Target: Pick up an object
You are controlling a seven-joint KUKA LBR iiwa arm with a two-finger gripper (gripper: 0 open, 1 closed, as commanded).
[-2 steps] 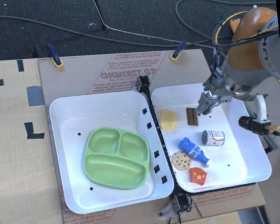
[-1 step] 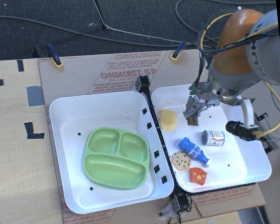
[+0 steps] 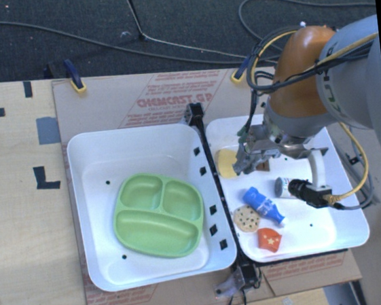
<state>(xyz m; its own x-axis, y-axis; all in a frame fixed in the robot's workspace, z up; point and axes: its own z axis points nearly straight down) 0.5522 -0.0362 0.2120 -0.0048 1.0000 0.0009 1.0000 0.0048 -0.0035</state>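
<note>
The right bin (image 3: 336,234) holds a blue bottle-shaped toy (image 3: 262,204), a round cookie (image 3: 246,218), a red-orange piece (image 3: 269,240) and a pale yellow item (image 3: 226,163) by its left wall. A small brown thing (image 3: 263,167) peeks out beside the gripper. My gripper (image 3: 246,160) hangs low over the upper left of this bin, just right of the yellow item. The grey arm with its orange band (image 3: 304,67) comes in from the right above it.
The left bin (image 3: 82,161) contains a green divided plate (image 3: 159,214). A black divider (image 3: 210,173) runs between the bins. A black cylindrical part with a yellow cable (image 3: 308,193) hangs over the right bin. Blue and yellow clamps (image 3: 75,77) hold the cardboard.
</note>
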